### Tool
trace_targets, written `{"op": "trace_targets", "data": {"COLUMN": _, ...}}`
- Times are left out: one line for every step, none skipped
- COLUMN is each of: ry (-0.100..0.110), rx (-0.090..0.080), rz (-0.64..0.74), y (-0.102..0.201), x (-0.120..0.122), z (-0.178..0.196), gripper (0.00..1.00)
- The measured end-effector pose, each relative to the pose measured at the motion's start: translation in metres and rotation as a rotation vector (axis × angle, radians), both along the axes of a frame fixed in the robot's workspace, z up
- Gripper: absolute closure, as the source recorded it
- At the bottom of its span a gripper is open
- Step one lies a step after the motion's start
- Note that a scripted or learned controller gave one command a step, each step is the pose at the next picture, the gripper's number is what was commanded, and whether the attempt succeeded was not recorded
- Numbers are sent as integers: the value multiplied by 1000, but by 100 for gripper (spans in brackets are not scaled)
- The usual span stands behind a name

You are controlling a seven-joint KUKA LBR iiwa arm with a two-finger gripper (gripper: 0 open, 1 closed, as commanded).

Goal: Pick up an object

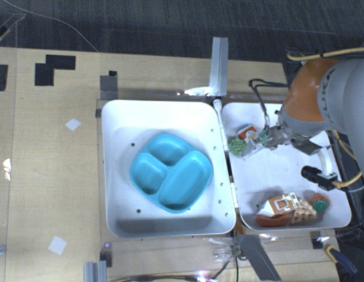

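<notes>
A small green, red and white object (242, 141) lies at the upper left of the right bin (252, 187), close to the divider. My gripper (265, 138) hangs low just to the right of it, right up against its edge. The grey arm with its orange band (305, 96) reaches in from the right and covers the bin's upper right. A brown and orange patterned object (283, 210) lies along the bin's near wall, with a small green and red piece (320, 204) at its right end.
The left bin (120, 157) holds a blue divided plate (170, 172) in its middle. A metal post (219, 66) stands behind the rim shared by the two bins. Black cables (261, 93) loop near the wrist.
</notes>
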State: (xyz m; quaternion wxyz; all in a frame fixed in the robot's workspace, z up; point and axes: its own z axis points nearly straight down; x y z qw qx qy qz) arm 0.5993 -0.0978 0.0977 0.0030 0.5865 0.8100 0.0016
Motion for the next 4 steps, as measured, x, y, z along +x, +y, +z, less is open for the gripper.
{"op": "trace_targets", "data": {"ry": -2, "rx": -2, "rz": 132, "y": -1, "x": 37, "z": -10, "gripper": 0}}
{"op": "trace_targets", "data": {"ry": 10, "rx": 1, "rz": 58, "y": -1, "x": 70, "z": -10, "gripper": 0}}
{"op": "trace_targets", "data": {"ry": -3, "rx": -4, "rz": 67, "y": 0, "x": 73, "z": 3, "gripper": 100}}
{"op": "trace_targets", "data": {"ry": -10, "rx": -6, "rz": 76, "y": 1, "x": 75, "z": 16, "gripper": 100}}
